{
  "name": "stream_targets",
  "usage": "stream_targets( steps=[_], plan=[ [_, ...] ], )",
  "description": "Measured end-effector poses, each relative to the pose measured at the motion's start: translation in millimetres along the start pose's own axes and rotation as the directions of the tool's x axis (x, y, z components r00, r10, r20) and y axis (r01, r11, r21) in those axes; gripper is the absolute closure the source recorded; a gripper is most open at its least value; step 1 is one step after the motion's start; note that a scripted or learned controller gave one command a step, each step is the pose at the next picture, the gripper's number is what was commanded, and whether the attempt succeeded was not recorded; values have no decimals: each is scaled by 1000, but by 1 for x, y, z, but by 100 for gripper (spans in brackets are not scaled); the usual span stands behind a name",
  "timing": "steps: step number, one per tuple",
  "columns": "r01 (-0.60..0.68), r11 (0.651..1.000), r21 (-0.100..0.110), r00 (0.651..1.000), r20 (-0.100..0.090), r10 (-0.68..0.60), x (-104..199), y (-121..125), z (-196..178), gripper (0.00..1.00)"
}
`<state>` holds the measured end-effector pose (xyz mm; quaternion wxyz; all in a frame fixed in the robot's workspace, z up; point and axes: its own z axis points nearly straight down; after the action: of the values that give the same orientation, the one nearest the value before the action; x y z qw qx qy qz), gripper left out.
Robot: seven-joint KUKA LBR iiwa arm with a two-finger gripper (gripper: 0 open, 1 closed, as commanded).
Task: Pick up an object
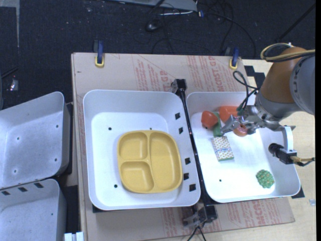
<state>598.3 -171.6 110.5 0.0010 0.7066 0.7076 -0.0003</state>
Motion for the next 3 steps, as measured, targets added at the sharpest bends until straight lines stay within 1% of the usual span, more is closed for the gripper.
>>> stream_targets(
  steps=[1, 2, 3],
  plan=[
    [-3, 1000, -9, 1000, 5, 3, -3, 3, 11, 0],
    [-3, 1000, -18, 1000, 11, 3, -5, 5, -1, 100],
    [-1, 1000, -4, 1000, 0, 1, -4, 3, -45, 100]
  ],
)
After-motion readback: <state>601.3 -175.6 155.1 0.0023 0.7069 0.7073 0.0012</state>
